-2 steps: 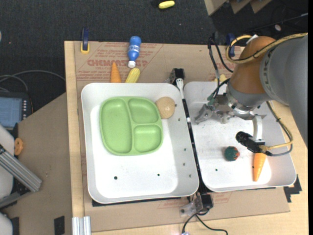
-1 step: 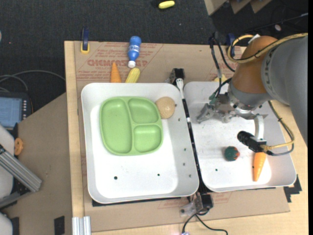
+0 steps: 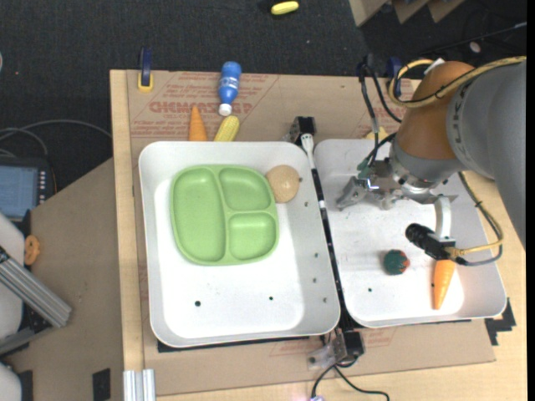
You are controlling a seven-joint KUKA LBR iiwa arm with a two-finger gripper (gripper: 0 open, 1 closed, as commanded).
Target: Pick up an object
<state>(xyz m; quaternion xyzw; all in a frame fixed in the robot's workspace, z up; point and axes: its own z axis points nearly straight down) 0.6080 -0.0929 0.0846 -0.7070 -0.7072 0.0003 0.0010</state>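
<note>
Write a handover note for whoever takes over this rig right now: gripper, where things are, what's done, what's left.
Gripper: low over the upper left part of the right white bin, no object seen in it.
Right bin: a small dark green and red round toy and an orange plastic carrot lie in its lower half, apart from the gripper.
Left white bin: a green three-compartment plate, with a tan round ball at its upper right corner.
Done: nothing picked up yet.
Left: the whole pick; the round toy lies nearest.

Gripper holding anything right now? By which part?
Nothing visibly held. The gripper is over bare floor of the right white bin; green-and-red ball and orange carrot lie apart.
</note>
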